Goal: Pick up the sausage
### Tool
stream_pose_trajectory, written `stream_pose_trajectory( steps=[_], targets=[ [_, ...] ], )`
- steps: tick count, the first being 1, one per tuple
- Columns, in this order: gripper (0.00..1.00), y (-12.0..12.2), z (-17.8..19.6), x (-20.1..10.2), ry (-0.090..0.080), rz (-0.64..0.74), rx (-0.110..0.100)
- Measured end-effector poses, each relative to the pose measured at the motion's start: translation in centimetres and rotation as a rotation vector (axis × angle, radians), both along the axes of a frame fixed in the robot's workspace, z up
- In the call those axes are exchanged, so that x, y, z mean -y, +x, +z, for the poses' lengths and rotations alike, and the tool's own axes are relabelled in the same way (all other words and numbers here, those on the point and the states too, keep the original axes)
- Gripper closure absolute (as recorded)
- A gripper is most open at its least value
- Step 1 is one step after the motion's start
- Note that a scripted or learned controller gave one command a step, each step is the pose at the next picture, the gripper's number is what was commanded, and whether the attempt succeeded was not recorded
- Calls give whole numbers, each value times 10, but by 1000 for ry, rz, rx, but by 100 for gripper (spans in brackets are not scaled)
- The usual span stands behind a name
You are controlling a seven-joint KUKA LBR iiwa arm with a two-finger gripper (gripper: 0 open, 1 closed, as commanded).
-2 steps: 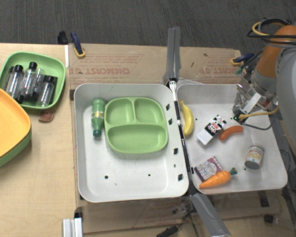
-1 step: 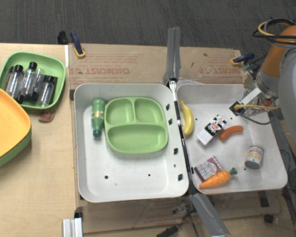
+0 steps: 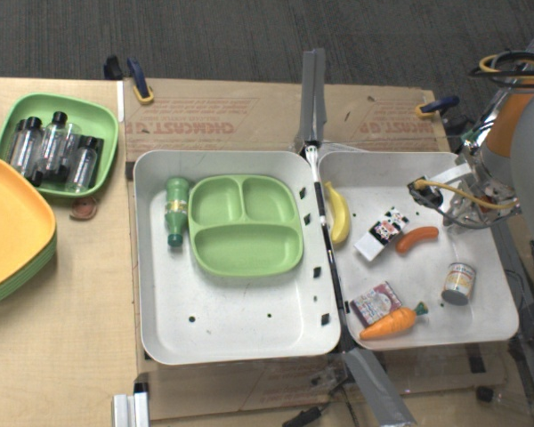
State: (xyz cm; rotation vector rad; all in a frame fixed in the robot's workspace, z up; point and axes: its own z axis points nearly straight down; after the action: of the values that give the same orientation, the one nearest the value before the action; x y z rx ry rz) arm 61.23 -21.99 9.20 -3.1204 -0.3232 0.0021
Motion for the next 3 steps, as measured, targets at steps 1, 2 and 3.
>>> stream_pose_trajectory(
  steps=[1, 2, 3],
  targets=[
    [100, -48, 7, 2, -1, 131, -2],
    [100, -56, 1, 0, -1, 152, 3],
    [100, -98, -2, 0, 2, 170, -3]
  ],
)
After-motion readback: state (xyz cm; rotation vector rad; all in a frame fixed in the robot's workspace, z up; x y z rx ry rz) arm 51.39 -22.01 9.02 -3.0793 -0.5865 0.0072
